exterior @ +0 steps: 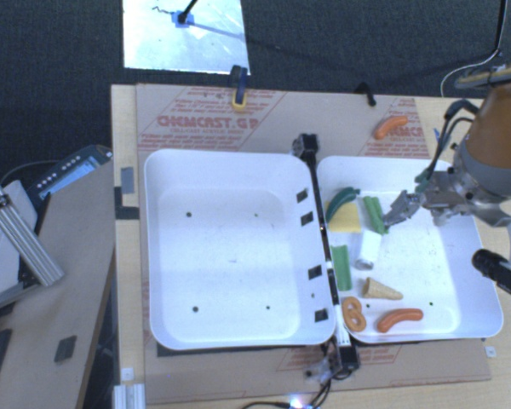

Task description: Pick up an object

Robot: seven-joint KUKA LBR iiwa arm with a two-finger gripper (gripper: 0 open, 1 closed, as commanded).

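While the arm leans in from three o'clock, its pincer (400,207) hangs low over the right bin (473,271), and how far its fingers stand apart I cannot tell.

At about nine o'clock from the pincer, just beside it, lies a green stick (373,214), straight and slim; farther the same way sits a yellow wedge (346,220) with a curved green pod (341,198) at its top. Toward six o'clock lie a tan cone (381,290), an orange sausage (399,319) and an orange pretzel (353,313). Another orange sausage (391,127) rests on the worktop (272,113) at twelve o'clock. The left bin (230,245) is at nine o'clock.
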